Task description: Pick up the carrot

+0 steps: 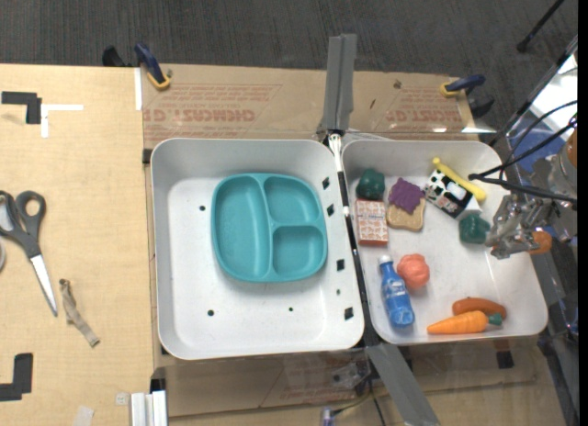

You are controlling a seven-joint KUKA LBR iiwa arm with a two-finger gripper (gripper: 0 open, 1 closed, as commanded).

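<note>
The arm is cut off by the right edge. The end effector is blurred, its state unreadable. The scissors run past the left edge. The small box's print is too small to read.

Carrot in right bin, end effector nearby

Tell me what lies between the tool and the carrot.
In the camera view, the tool hangs at the right bin's right side and the carrot lies near its front wall. A red-orange sausage-like piece lies just behind the carrot; otherwise bare floor.
</note>
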